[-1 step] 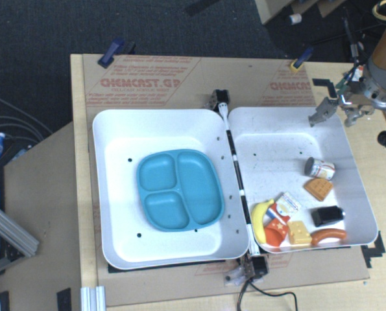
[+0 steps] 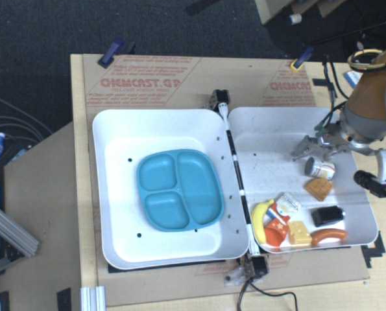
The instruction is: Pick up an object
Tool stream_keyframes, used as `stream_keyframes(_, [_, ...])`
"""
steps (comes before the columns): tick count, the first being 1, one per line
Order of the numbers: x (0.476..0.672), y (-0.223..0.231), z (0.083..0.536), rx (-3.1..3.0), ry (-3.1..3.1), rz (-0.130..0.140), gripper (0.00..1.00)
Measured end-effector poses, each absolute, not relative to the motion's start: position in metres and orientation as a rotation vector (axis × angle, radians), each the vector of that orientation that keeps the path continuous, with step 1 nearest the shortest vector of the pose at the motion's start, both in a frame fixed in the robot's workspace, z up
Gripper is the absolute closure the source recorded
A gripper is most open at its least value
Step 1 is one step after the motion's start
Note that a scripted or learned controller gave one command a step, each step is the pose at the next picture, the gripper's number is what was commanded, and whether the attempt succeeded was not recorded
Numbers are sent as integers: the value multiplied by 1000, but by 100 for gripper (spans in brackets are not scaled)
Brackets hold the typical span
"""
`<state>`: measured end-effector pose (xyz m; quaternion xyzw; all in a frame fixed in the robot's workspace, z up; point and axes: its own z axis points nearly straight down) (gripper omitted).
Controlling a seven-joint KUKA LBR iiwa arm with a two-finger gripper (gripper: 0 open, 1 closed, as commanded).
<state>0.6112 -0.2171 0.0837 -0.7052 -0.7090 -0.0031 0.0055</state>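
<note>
Camera view: small white cylindrical can [image 2: 320, 170] lying just below the tool [image 2: 317, 145], apart; finger state indiscernible.

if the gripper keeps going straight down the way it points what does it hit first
Probably the small can lying just beneath the gripper, or else the white bin floor beside it; depth is hard to judge from this slanted view.

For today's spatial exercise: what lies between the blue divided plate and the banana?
In the camera view, the two bins' adjoining rims lie between the blue divided plate and the banana, with bare white bin floor either side.
</note>
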Motion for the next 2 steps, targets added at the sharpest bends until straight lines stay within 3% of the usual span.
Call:
stream_keyframes(1, [667, -199, 85, -2220, -2225, -2, 0])
stream_keyframes(2, [655, -206, 85, -2220, -2221, 2, 0])
